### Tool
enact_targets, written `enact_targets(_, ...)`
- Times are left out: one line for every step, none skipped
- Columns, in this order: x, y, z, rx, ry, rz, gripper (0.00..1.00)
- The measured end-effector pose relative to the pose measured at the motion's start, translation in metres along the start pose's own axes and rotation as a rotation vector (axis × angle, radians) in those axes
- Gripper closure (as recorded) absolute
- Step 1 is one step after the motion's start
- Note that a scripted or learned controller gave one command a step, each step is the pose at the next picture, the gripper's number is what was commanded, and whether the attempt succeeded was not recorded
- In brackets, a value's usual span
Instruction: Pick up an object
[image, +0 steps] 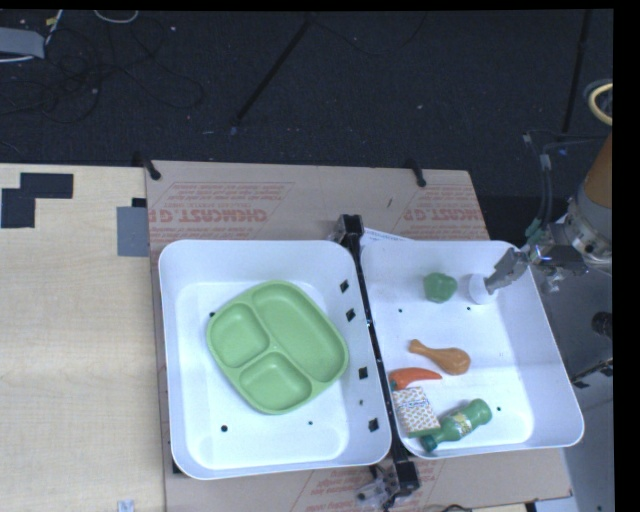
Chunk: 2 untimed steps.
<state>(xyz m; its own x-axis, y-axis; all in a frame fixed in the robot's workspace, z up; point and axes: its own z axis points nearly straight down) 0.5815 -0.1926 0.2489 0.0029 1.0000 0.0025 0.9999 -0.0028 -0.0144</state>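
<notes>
Red printing on the cardboard sheet (250, 205) under the bins appears reversed and unreadable

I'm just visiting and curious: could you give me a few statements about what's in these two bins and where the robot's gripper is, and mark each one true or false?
1. The green divided plate lies in the left bin. True.
2. The gripper hangs over the left bin. False: it is over the right bin, near its far edge.
3. The green bottle lies on its side near the right bin's front edge. True.
4. The orange drumstick-shaped toy sits on the plate. False: it lies on the right bin's floor.
5. A small green lump lies in the right bin, left of the gripper. True.
</notes>
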Motion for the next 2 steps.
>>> enact_targets(0.0, 0.002, -0.008, -0.013, -0.003, -0.003, 0.0)
enact_targets(-0.003, 0.001, 0.034, -0.011, -0.002, -0.003, 0.0)
